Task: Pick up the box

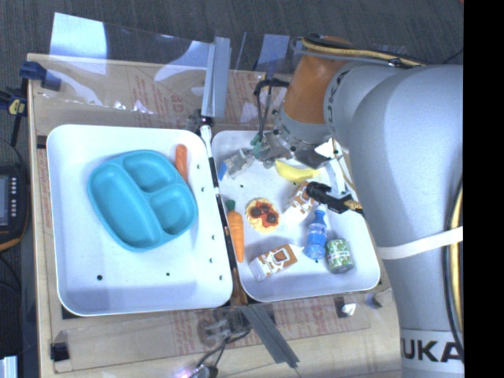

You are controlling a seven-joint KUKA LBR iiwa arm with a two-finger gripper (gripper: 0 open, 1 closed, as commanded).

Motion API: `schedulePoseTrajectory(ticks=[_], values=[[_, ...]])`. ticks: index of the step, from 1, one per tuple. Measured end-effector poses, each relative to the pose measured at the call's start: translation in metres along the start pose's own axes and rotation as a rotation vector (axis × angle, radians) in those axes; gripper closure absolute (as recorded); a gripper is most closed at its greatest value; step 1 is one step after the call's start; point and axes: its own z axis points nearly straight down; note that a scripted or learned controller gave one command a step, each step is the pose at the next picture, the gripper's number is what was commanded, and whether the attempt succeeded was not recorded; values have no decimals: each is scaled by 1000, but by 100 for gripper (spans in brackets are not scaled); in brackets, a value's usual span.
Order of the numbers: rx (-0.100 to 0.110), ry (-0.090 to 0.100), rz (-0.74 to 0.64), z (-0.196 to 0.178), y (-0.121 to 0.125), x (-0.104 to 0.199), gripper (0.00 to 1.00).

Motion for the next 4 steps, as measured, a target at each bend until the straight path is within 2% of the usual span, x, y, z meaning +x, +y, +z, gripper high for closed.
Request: schedulePoseTrajectory(ticks=[1, 2, 3, 4], values=[[-2, 12, -64, -5, -24, 8, 0], [-4, 11, -65, 13, 0, -3, 0], [-9, -1, -123, 7, 7, 20, 0], [-4, -13, -119, -7, 4, 11, 100]])
